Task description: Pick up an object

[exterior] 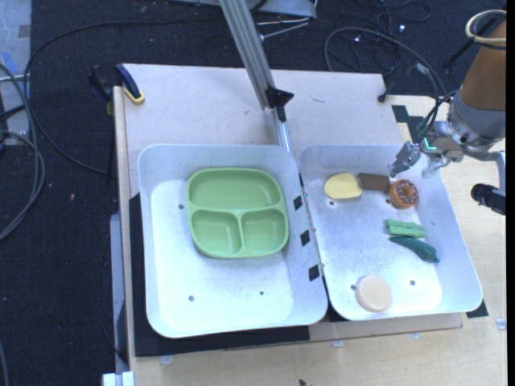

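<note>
Gripper (418, 158) at 2 o'clock over right bin (451, 240), fingers apart, nothing between them. Just beside it at 7 o'clock, orange donut (404, 194); at 9 o'clock of donut, yellow brush with brown handle (344, 186). Lower, green pieces (412, 238) near bin centre, round beige piece (374, 293) at 6 o'clock. In left bin (161, 296), green divided plate (238, 212).

Two white bins (161, 312), one green tray (238, 212), five small items (343, 186) (right bin).
</note>
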You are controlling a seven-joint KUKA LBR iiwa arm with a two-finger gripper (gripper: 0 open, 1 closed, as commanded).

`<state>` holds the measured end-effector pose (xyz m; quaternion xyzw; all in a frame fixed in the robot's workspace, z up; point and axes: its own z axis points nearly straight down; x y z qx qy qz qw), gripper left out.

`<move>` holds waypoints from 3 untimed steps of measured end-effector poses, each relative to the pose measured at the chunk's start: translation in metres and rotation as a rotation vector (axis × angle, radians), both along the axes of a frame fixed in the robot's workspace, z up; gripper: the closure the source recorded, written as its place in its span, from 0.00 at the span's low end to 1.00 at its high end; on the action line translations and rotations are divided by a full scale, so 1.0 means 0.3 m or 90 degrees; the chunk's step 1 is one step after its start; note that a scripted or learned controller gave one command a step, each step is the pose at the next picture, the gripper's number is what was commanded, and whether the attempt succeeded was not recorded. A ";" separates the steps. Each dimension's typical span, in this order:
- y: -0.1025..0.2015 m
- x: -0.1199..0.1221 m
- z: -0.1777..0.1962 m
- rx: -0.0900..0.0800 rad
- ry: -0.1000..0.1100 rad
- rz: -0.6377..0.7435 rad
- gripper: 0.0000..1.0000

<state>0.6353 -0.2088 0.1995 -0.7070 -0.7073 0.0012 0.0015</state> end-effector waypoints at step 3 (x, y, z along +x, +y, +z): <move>-0.009 0.025 -0.286 0.000 -0.009 0.003 0.00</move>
